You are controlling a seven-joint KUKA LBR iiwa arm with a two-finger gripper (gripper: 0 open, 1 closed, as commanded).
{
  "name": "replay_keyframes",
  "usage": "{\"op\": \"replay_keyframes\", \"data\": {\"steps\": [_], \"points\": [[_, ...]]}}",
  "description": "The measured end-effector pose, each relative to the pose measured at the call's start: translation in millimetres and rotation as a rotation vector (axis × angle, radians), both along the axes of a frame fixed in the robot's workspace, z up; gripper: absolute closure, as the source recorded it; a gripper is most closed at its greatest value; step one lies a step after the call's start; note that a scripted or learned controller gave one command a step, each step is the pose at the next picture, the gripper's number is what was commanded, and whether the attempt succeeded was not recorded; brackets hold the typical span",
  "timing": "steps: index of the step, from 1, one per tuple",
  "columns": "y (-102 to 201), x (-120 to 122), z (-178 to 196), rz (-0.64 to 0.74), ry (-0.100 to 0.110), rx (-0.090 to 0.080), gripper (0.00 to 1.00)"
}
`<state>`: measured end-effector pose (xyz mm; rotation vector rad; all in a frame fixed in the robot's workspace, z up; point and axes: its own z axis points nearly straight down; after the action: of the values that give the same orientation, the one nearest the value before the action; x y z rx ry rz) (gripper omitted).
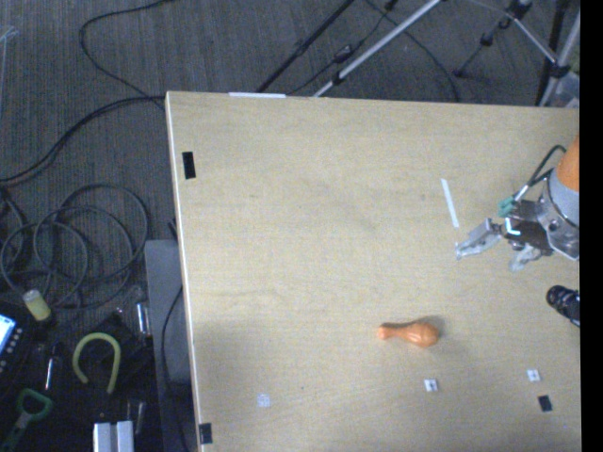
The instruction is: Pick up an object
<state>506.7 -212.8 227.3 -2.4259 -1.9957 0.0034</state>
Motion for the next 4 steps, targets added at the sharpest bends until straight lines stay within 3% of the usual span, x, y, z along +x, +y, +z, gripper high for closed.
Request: {"op": "replay_keyframes", "data": {"steps": [1, 2, 3, 4], "points": [[8, 55, -51, 0.055, 0.002, 0.0, 0.0], [16, 122, -144, 0.17, 0.002, -0.001, 0.0], [67, 162, -143, 0.395, -0.001, -0.001, 0.0], [95, 162, -143, 0.939, -0.002, 0.001, 0.0]]}}
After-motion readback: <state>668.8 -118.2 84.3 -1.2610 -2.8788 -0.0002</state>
